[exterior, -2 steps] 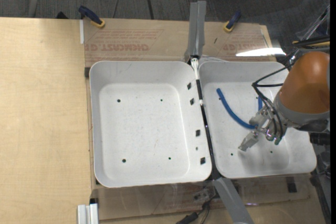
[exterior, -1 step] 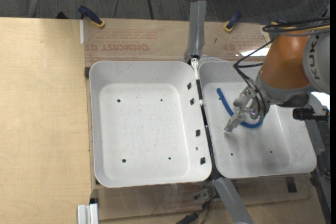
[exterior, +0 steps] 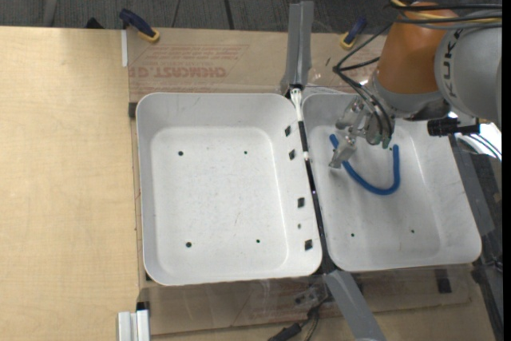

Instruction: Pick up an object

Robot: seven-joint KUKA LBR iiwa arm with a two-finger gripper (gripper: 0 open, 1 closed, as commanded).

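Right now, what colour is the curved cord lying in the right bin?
Blue; the curved cord shows best in the camera view.

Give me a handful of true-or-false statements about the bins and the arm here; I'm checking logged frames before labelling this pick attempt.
1. The blue curved object lies in the right bin. True.
2. The gripper is over the left bin. False: it is over the right bin, near the blue object's left end.
3. The two bins sit side by side on a wooden bench. True.
4. The blue object lies straight as a rod. False: it bends into a U-like curve.
5. The arm enters from the picture's right. True.
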